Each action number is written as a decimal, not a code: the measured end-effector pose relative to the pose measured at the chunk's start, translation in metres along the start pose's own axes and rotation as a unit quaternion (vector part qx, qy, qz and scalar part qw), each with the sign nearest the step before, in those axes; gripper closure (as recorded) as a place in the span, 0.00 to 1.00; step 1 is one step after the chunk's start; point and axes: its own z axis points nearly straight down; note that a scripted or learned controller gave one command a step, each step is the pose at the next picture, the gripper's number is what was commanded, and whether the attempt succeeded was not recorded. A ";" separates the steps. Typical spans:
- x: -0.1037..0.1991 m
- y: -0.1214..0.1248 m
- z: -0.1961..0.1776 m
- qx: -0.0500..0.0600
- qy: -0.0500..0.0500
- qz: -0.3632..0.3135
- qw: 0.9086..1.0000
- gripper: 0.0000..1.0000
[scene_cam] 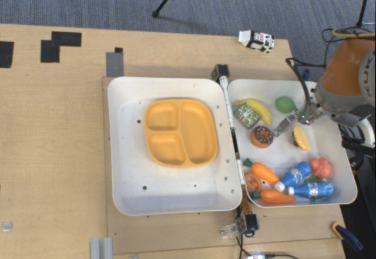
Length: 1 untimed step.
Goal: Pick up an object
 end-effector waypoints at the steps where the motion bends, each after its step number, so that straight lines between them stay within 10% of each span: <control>1: 0.020 -0.035 -0.001 0.000 -0.001 -0.210 0.978 0.00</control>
